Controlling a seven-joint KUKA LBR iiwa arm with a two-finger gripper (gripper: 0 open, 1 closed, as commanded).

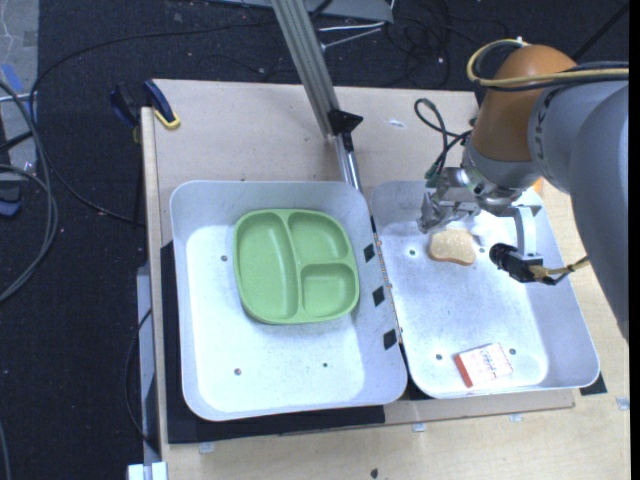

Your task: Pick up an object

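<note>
- The claw (437, 218) hangs low over the far end of the right bin (560, 358), right at the top edge of a tan, bread-like piece (453, 247); from where I stand it looks to be touching it or just above it.
- I cannot tell whether the claw is open or closed: its metal tip is small and dark against the bin floor, and nothing shows clearly between its parts.
- The bread-like piece lies flat on the speckled white floor of the right bin, near that bin's far-left corner.
- Just to the right of the piece, a small black fitting with a yellowish cable end (520, 263) sticks out from the wrist over the same bin.
- Above that sits the orange band (520, 103) and the broad grey arm (590, 138), coming in from the right, with black and yellow cables looping around it.
- Near the front edge of the right bin lies a small red and white packet (484, 365), well apart from the claw.
- The left bin (200, 368) holds a green divided plate (296, 265) with three compartments, lying flat towards the bin's far side.
- The two bins sit side by side, touching along a row of black clips, on a pale wooden counter (240, 128).
- A grey metal pole (310, 53) slants across the far part of the counter.
</note>
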